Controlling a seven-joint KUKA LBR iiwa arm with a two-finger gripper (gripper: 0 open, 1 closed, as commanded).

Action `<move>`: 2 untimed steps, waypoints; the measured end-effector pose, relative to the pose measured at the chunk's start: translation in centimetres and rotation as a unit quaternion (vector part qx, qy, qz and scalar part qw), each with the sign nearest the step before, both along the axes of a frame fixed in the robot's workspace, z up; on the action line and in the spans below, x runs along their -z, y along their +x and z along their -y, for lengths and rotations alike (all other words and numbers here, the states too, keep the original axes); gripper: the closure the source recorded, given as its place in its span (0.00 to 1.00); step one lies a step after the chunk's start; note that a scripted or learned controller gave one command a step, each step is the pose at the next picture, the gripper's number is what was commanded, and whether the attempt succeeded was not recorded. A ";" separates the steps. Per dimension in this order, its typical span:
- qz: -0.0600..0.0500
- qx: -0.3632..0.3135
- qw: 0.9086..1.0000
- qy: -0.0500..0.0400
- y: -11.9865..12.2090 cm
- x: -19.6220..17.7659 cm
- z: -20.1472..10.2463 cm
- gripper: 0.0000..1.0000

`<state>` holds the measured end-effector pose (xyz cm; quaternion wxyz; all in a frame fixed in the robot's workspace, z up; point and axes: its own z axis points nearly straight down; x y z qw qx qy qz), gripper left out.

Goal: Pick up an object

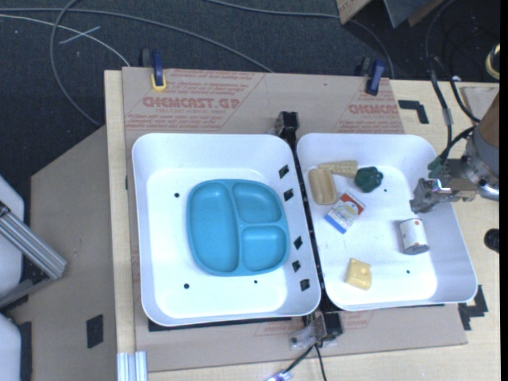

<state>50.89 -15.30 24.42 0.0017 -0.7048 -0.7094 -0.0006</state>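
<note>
Nearest the camera, a yellow block (359, 275) sits low in the right bin (452, 280), a small silver can (413, 236) just above it, and the claw (425, 194) hovers just beyond the can at the bin's right side, nothing visibly held; open or closed, I can't tell. Looks like the approach step: next it needs to settle over one object and drop. Farther back lie a red-and-blue packet (344, 213), tan pieces (324, 182) and a green lump (368, 178). The left bin (151, 213) carries a blue divided plate (237, 226). Beyond, the cardboard-topped worktop (238, 94), blue clamps (159, 70), cables on dark carpet (63, 54).
</note>
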 end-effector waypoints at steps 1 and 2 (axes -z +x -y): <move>0.000 0.000 1.000 0.000 1.2 0.4 -6.0 1.00; 0.002 0.000 1.000 -0.001 3.8 0.2 -10.4 1.00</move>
